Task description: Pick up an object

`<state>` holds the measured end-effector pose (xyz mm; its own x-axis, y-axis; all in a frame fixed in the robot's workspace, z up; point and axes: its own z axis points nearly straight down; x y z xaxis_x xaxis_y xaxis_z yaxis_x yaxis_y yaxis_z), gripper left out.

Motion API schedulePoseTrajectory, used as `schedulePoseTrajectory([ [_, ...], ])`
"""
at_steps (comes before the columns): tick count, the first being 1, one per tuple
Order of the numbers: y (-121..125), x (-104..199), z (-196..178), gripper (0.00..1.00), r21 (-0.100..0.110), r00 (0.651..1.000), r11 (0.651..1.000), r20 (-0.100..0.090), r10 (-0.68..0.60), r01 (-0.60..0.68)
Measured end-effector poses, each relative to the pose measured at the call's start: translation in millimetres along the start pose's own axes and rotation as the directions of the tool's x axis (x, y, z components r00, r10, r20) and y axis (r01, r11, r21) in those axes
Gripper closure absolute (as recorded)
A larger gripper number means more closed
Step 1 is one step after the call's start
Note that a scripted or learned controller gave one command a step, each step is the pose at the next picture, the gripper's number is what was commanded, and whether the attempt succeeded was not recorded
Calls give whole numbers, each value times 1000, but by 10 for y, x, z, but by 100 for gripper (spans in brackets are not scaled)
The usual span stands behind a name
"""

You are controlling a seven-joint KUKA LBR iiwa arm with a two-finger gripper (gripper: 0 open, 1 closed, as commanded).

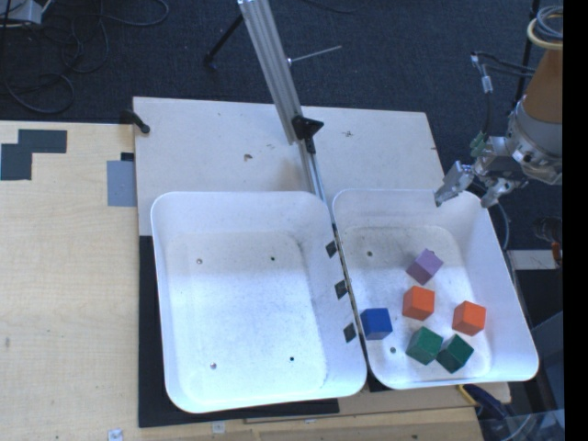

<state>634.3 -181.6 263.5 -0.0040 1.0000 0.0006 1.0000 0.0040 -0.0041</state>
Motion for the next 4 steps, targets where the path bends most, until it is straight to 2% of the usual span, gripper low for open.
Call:
schedulePoseTrajectory([
  [1, 169, -83, 1480, 0, 5, 1000, 1000, -1, 2, -2],
  [2, -187, -2, 1746, 0, 1, 1000, 1000, -1, 4, -4],
  [3, 177, 421, 1728, 0, -5, 1000, 1000, -1, -1, 1],
  [4, -305, 88, 1728, 0, 0, 1000, 1000, 1, 7, -7],
])
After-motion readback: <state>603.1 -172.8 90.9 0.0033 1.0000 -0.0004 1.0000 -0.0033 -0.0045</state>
